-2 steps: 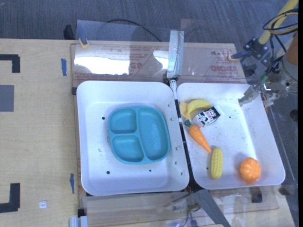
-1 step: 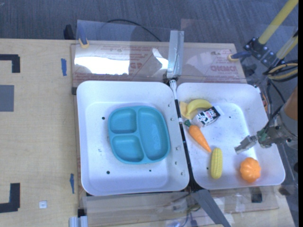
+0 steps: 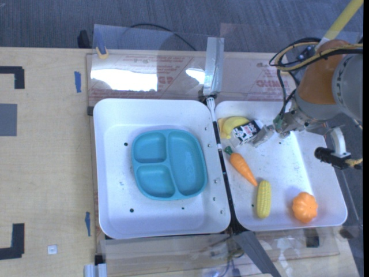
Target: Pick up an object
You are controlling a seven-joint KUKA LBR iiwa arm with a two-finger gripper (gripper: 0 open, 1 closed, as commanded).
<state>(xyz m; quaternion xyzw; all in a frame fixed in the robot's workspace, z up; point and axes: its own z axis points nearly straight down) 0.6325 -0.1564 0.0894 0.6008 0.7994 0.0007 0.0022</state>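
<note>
The gripper [image 3: 260,136] hovers beside the yellow plastic banana [image 3: 232,124] at the back of the right-hand white bin [image 3: 323,178] (grip state: cannot tell). Best to centre over the fruit before closing.

Your pickable items all sit in the right bin [image 3: 323,221]. You've got a banana [image 3: 230,124], yellow, curved, lying at the bin's upper left corner. Touching its right side is a small black-and-white item [image 3: 247,131]; you can't tell what it is. Below them lies a carrot [image 3: 243,167], orange with a green stub, flat, angled from upper left to lower right. Just beside its tip you see a corn cob [image 3: 263,198], yellow, lying roughly lengthwise toward the front wall. Near the front right corner sits an orange [image 3: 304,207], round, well apart from the corn.
</note>
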